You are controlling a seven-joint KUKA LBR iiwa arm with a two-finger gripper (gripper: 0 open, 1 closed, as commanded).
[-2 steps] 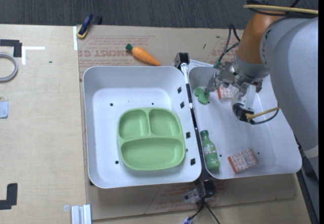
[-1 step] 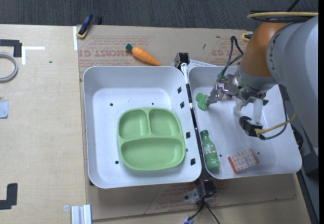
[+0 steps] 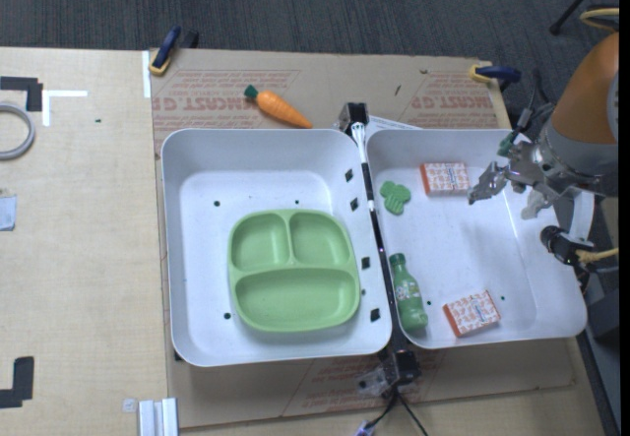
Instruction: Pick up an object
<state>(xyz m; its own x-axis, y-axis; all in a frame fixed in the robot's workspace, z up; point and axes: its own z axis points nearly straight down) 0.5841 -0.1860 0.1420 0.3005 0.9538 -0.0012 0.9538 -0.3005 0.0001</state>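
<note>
My gripper [image 3: 504,198] hovers over the right side of the right bin [image 3: 551,321], fingers spread open with nothing between them. Just to its left lies a red and white box [image 3: 445,177] near the bin's back wall. A small green leafy toy [image 3: 395,197] rests by the bin's left wall. A green bottle [image 3: 406,292] lies along that same wall toward the front. A second red and white box [image 3: 472,313] sits at the front of the bin.
The left bin [image 3: 197,178] holds a green divided plate [image 3: 293,271]. An orange toy carrot [image 3: 278,106] lies on the cardboard behind the bins. Clips [image 3: 355,116] join the bins at the middle. The grey arm with its orange band [image 3: 591,109] comes in from the right.
</note>
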